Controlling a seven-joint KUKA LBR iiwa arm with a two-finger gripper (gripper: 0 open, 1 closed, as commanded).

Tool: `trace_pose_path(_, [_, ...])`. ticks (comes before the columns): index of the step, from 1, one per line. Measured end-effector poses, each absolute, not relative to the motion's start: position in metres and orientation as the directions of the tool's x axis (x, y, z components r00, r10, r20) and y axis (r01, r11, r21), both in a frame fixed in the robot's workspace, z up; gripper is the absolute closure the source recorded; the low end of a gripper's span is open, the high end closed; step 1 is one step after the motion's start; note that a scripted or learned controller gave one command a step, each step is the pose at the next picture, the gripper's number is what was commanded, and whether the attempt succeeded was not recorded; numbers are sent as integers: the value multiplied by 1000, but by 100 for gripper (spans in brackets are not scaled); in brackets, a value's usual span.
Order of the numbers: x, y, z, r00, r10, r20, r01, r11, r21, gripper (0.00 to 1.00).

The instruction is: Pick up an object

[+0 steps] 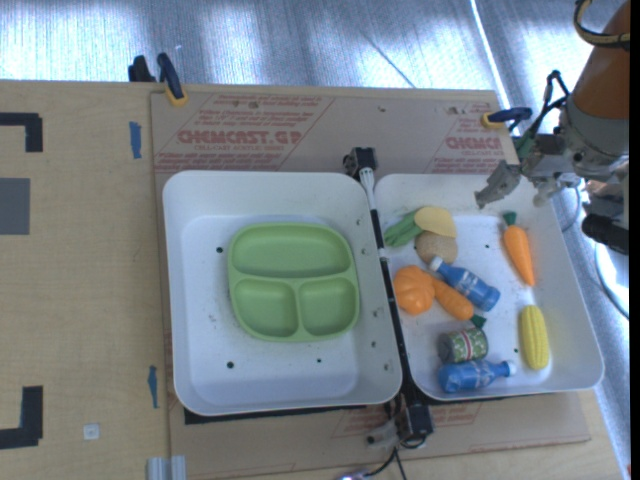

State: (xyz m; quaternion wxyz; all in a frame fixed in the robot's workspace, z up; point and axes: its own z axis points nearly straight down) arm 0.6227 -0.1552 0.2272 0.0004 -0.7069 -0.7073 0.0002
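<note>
One carrot (518,253) sits nearest the pincer (520,185), apart from the clutter.
Its fingers look spread wide and empty above the right bin (585,353); I'd drop straight down across the carrot's middle.

A single fixed camera looks down at a slant from above the tan wooden bench (70,298). It sits far enough back to take in both shallow white plastic bins: the left bin (190,298) at centre and the right bin (570,308) toward three o'clock. Pale grey floor (300,23) runs along twelve o'clock. The grey and orange robot arm (605,88) enters from two o'clock.
</note>
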Motion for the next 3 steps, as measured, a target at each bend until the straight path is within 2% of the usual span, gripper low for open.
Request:
trace_pose_path(1, [638,-211,100,-6,1000,11,1000,6,2,0])
trace_pose_path(2, [638,-213,110,-6,1000,2,1000,6,4,100])
trace_pose_path(3, [591,-171,207,-2,1000,0,1000,2,2,100])
